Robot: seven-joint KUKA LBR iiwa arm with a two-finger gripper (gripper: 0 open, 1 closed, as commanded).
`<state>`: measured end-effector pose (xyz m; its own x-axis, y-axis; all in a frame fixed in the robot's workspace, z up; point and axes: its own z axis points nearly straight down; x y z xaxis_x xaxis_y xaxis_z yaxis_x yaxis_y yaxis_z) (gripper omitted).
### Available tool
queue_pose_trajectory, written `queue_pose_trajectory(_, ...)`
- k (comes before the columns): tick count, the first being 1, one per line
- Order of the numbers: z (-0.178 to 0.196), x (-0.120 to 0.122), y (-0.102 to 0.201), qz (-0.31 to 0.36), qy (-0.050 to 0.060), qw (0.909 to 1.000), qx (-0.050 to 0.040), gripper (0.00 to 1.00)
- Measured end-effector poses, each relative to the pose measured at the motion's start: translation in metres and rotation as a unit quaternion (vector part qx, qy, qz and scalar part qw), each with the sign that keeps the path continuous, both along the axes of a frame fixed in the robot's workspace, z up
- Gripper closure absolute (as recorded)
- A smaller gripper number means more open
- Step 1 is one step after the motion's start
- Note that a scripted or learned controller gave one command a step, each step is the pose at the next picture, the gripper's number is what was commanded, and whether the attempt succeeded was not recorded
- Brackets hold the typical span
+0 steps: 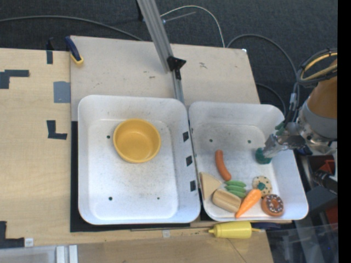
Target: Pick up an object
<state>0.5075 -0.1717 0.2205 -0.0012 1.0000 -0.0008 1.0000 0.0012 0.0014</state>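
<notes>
My gripper (pixel 267 151) hangs low over the right bin (pixel 241 116), near its right wall, coming in from the arm with the orange band. A small teal thing (pixel 262 157) lies right under its tip; whether it is touched or held I cannot tell. Towards the bin's front lie a red sausage (pixel 222 165), a green pea pod (pixel 236 188), an orange carrot (pixel 248 201), a bread roll (pixel 226 200), a pale cheese wedge (pixel 207 183), a cookie (pixel 262 184) and a glazed donut (pixel 272 205). All of these lie to the left of and in front of the gripper.
A yellow bowl (pixel 137 140) sits in the left bin (pixel 93 190). A yellow bottle (pixel 233 230) lies on the bench just in front of the right bin. A metal pole (pixel 159 29) slants down to the bins' shared back edge. Cables run behind the right bin.
</notes>
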Motion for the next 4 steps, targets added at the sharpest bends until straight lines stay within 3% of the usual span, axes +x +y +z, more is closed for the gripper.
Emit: queue_pose_trajectory(4, -0.011, 0.05, 0.187, 0.003, 0.002, 1.0, 0.0011, 1.0)
